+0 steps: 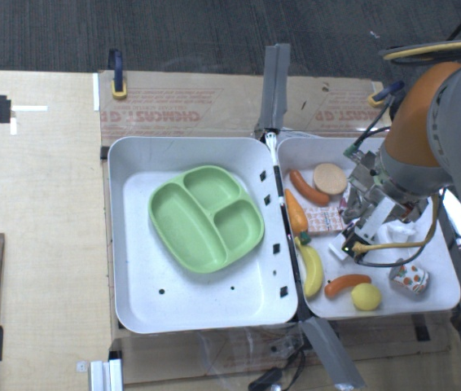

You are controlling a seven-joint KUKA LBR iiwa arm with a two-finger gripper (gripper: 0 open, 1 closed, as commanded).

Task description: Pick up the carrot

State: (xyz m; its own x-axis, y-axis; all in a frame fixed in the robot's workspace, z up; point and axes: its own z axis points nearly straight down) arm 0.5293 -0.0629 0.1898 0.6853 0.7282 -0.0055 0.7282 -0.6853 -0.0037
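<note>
The carrot (296, 211) is a short orange piece lying along the left wall of the right bin (445, 293), just above a banana (311, 268). My gripper (357, 211) hangs over the middle of that bin, to the right of the carrot and apart from it, above the edge of a pink packet (323, 218). The wrist and its fittings hide the fingertips. I see nothing held.
The right bin also holds a red-orange sausage (309, 187), a round bun (329, 177), a second sausage-like piece (346, 283), a lemon (366, 297), a spotted cup (410, 278) and a white object (398, 233). A green divided plate (206, 218) lies in the left bin (133, 243).
</note>
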